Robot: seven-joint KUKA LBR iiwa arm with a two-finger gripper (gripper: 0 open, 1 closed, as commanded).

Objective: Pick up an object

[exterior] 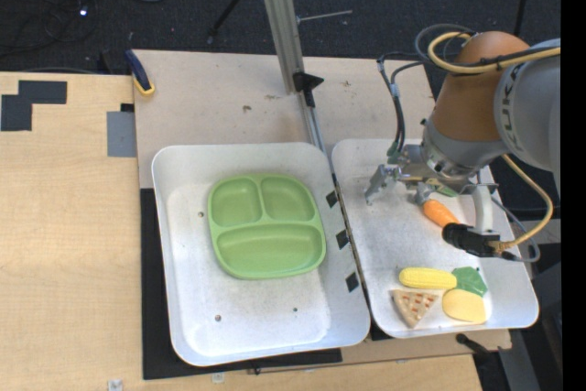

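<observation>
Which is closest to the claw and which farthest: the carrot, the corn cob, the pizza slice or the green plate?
Measured from the claw over the right bin:
1. Carrot, just beside it, toward the bin's right.
2. Corn cob, at the bin's near end.
3. Pizza slice, just past the corn, at the near edge.
4. Green divided plate, over in the left bin.

The bench is viewed from one fixed camera set above it, angled down at a slant. Both white bins (183, 325) are taken in at middle distance, dark floor is seen along the top, and the arm (513, 105) is framed at right.
</observation>
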